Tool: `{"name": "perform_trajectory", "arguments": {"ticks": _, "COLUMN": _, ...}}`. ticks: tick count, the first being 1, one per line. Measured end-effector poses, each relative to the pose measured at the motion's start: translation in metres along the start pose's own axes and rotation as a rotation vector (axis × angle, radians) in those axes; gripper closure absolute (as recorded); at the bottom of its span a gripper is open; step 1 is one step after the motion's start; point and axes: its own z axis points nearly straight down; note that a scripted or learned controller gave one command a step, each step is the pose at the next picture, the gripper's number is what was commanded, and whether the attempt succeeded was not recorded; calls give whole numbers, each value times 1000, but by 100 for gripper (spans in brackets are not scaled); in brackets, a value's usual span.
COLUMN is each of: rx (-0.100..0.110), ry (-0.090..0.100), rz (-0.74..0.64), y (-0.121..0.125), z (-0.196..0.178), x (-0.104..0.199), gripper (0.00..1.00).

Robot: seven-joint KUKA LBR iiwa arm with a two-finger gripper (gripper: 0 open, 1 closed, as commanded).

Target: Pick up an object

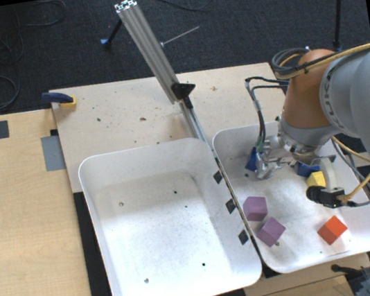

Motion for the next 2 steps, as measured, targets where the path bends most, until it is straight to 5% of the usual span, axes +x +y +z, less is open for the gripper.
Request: {"name": "perform_trajectory", "arguments": {"ticks": 2, "rx": -4, "ry": -1, "rz": -11, "y": 8, "z": -87, "x": 2, "gripper": 100}}
